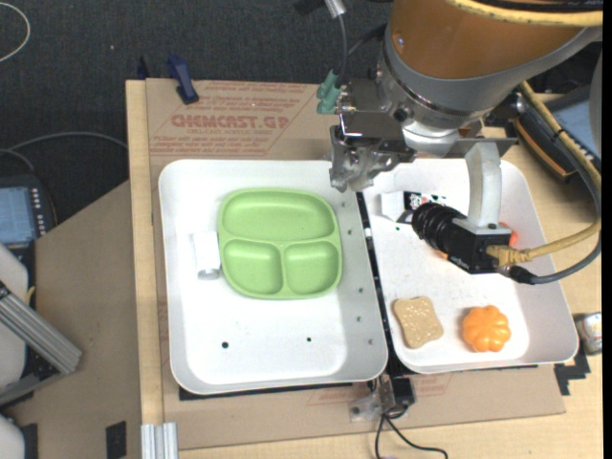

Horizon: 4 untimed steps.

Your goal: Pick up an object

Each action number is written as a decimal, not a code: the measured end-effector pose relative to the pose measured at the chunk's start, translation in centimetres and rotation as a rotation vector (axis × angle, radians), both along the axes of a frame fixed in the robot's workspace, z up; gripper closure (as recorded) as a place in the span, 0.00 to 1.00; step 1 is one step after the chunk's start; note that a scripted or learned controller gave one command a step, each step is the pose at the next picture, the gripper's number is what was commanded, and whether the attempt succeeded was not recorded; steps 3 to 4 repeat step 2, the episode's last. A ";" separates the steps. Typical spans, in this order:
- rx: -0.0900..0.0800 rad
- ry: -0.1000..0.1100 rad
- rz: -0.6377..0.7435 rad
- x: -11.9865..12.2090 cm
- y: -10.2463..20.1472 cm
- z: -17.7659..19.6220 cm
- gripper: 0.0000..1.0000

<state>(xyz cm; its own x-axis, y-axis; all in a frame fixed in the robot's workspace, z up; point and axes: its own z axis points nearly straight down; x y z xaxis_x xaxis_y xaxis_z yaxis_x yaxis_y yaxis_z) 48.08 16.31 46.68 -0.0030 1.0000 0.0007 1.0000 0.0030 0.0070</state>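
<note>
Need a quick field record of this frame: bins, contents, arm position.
left bin: green divided plate; small white block beside the plate's left edge
right bin: toast slice; orange pumpkin-shaped toy; both near the front edge, apart
arm: over the back of the right bin
pincer: low at the divide between the bins, near the back; nothing seen between its tips

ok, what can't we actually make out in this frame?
- Robot's hand: camera view, sits over the seam between the bins in metal clutter; finger state unreadable.
- Right white bin: its far end is covered by the grey and orange arm.
- Small white block left of the green divided plate: too small and pale to identify.
- Black-and-white item: partly hidden by the black wrist attachment.
</note>
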 end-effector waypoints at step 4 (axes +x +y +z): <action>-0.005 0.016 -0.009 -0.2 0.3 -4.2 1.00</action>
